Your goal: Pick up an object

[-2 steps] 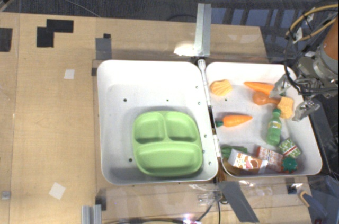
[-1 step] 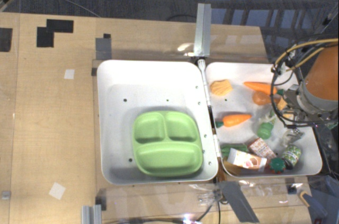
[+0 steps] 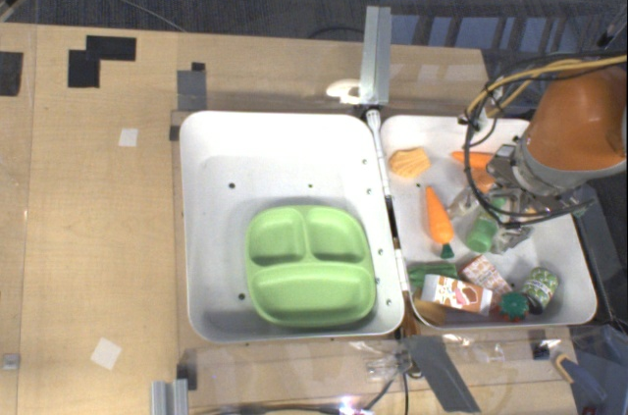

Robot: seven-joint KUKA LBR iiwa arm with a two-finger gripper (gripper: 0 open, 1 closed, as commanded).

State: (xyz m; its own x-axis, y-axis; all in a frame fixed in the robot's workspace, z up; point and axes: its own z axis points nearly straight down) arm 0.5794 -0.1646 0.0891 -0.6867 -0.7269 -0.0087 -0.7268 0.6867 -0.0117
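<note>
Camera view puts your hand (image 3: 488, 225), grip state unreadable, low among crowded items, so it may nudge the carrot (image 3: 439, 217) and close on nothing.

Slanted overhead view of both bins (image 3: 196, 207)

A green divided tray (image 3: 312, 266) lies in the left white bin (image 3: 211, 158) on the bench (image 3: 88, 236).

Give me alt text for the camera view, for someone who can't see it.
A grey arm with an orange band reaches from the right, its gripper low over the right bin, which holds a carrot, an orange bread-like lump, a small carton and other toy food. The left bin holds a green divided plate.
</note>
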